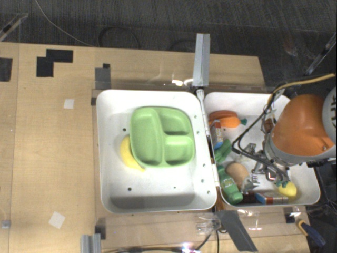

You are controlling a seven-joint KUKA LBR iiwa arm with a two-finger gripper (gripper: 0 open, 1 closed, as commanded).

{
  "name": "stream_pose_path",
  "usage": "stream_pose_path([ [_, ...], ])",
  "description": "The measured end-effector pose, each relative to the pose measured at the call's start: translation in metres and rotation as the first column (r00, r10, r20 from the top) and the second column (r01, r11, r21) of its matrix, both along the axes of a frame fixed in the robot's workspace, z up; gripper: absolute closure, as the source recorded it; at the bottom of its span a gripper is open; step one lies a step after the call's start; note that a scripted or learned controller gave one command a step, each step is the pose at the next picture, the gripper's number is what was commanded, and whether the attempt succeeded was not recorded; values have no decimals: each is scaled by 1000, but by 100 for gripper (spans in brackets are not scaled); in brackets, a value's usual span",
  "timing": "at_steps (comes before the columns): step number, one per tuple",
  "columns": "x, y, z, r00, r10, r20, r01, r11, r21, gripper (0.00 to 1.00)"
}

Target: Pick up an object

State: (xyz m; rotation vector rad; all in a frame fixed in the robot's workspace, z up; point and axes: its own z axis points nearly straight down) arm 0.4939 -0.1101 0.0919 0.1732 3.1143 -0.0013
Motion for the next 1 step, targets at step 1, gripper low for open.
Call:
stream_pose_path([
  [1,0,1,0,1000,10,1,-10,1000,-2,0],
])
